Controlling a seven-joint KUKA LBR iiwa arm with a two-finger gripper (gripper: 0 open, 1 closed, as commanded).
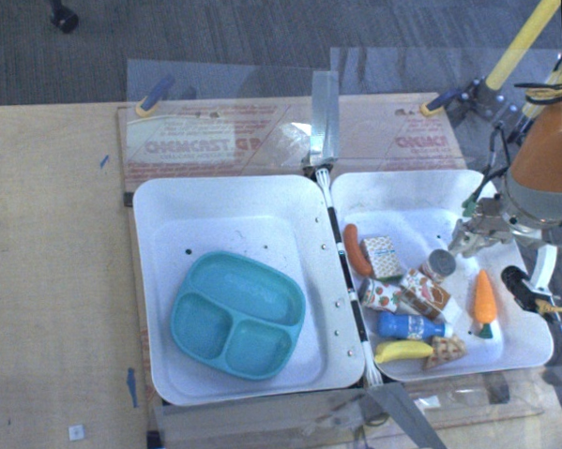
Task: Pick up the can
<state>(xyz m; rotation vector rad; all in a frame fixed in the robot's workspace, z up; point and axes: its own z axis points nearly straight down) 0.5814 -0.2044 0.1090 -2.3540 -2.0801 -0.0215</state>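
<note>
A teal divided plate (237,313) lies in the white left bin (158,216). In the white right bin (392,190): a grey metallic can (441,262), an orange carrot (484,297), a red sausage (358,250), a yellow banana (403,350), a blue bottle (410,327). The bench (49,278) is tan.
</note>
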